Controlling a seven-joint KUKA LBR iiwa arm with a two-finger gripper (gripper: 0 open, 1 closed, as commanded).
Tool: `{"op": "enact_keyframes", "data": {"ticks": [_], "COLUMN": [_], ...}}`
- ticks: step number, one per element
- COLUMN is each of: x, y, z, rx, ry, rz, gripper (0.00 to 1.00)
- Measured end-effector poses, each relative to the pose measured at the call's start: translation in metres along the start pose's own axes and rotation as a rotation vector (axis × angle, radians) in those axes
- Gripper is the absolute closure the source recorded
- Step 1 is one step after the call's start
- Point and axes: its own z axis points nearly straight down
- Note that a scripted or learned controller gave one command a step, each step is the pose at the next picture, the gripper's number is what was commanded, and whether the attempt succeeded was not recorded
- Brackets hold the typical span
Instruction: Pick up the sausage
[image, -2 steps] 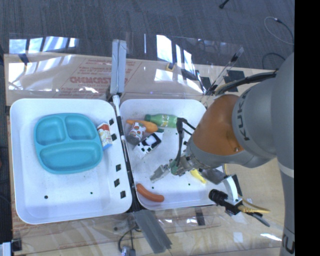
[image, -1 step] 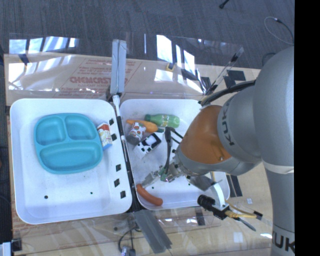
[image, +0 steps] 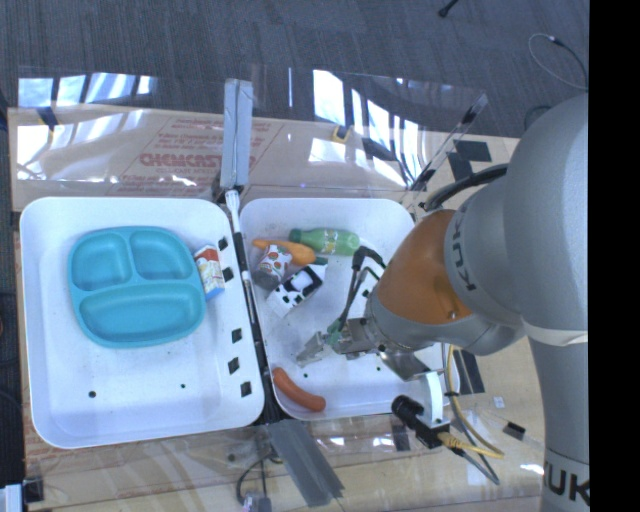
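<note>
Two white bins sit side by side; in the right bin (image: 400, 215), the sausage (image: 298, 390) lies at the near-left corner, slanting from left toward near-right. Just beyond it hovers the gripper (image: 310, 350), fingers slightly parted, empty.

You've got a chunky grey arm (image: 545, 220) here – smooth rounded casing, glossy orange band (image: 432, 280) above the wrist with dark "KU" lettering on it. Thin black cables (image: 358, 275) loop near the wrist – the pincer (image: 312, 348) is small, metallic grey.
</note>
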Motion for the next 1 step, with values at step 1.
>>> {"op": "enact_keyframes", "data": {"ticks": [1], "x": [0.0294], "y": [0.0016], "z": [0.0005], "rx": [0.001], "ry": [0.0], "rz": [-0.024], "gripper": [0.0]}}
